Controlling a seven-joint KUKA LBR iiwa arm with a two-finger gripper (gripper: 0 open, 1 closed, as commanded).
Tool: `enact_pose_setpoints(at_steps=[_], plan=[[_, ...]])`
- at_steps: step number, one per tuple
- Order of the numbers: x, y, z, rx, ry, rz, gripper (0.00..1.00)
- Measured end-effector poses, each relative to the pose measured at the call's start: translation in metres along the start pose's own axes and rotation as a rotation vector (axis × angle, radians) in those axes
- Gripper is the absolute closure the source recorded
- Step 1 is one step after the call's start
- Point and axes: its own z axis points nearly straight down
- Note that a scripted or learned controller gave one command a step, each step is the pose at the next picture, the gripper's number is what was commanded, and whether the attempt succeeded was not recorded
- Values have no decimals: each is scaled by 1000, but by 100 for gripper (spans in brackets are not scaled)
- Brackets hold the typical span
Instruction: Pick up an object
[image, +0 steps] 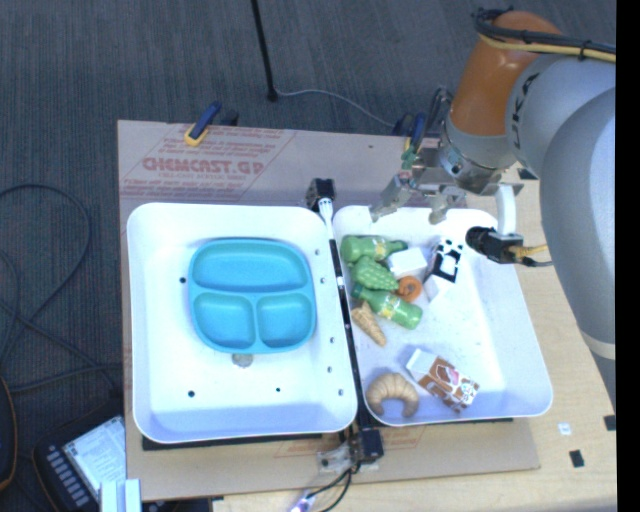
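Observation:
My gripper (411, 208) hangs over the far edge of the right bin (520, 330), its two grey fingers (385, 207) spread apart and open with nothing between them. Just below it lies a pile of toy food: green corn and cucumber pieces (372, 270), a white block (407, 262), a small orange piece (410, 288) and a black-and-white tag (447, 262). A tan cone (368, 323) lies near the bin's left wall. At the bin's near end sit a croissant (393, 392) and a brown snack packet (447, 381).
The left bin (160, 380) holds a blue divided plate (251, 294). A black divider rail (340, 300) runs between the bins. The bulky grey arm (580, 150) fills the upper right. A black connector (497, 241) sticks over the right bin's far corner.

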Motion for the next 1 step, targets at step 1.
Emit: enact_pose_setpoints(at_steps=[1], plan=[[-17,-32,83,-3,1,0,0]])
